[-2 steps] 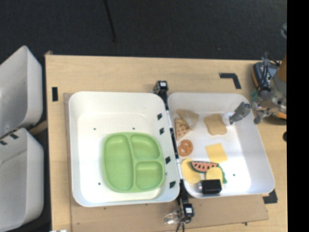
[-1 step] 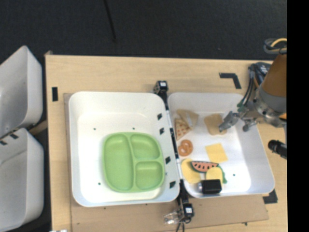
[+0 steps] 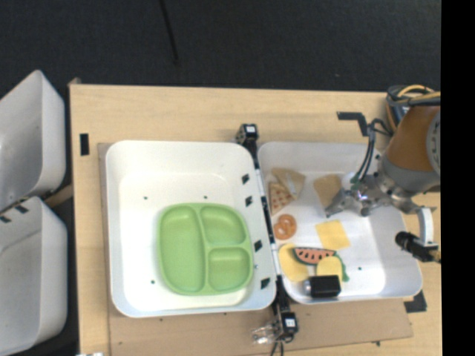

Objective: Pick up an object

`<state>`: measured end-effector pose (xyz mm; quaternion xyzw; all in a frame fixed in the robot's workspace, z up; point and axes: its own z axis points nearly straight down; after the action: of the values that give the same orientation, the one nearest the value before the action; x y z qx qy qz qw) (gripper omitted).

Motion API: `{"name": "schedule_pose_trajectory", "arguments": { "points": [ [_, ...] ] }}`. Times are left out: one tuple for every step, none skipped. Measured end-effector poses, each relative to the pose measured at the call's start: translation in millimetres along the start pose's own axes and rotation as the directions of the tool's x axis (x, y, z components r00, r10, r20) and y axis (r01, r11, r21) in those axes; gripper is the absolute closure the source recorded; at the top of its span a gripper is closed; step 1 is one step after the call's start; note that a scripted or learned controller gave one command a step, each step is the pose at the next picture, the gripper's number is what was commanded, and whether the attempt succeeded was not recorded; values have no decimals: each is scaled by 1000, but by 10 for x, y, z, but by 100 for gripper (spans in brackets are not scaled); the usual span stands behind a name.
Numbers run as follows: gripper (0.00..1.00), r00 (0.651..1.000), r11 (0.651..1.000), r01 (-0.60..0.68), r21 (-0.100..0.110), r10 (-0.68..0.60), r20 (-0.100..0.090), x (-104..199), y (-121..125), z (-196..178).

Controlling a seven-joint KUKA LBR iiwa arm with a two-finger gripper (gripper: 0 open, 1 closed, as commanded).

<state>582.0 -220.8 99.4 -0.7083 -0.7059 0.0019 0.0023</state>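
Two white bins sit side by side on the bench [image 3: 89,221]. The left bin [image 3: 133,162] holds a green tray [image 3: 202,248] with three compartments, lying flat toward the bin's near side.

The right bin [image 3: 386,280] holds a scatter of toy food. Along its left wall lie a tan wedge [image 3: 286,178], a pizza slice [image 3: 278,196] just below it, and a round pretzel [image 3: 284,225] nearer the camera. A tan slab [image 3: 326,188] lies near the bin's middle, with a yellow cheese square [image 3: 332,234] closer to the front. At the near edge a watermelon slice [image 3: 315,256] rests on a yellow piece [image 3: 291,265], and a black block [image 3: 324,286] lies just in front of them.

The gripper [image 3: 346,202] hangs over the right bin, between the tan slab and the cheese square, close above both. Its grey fingers [image 3: 338,206] point down and to the left; whether they are spread or pressed together cannot be told from this slant, and nothing is seen between them. Contact with the bin floor or the slab is also unclear.

The arm [image 3: 412,150] with its orange band enters from the right and is cut off at the frame's edge. Cables loop above the wrist and blur its outline.
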Motion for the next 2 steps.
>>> {"name": "schedule_pose_trajectory", "arguments": {
  "points": [
    [0,1000,1000,-3,-3,3,0,-7,2,7],
    [100,1000,1000,-6,-1,6,-1,-18,5,-72]
  ]
}}
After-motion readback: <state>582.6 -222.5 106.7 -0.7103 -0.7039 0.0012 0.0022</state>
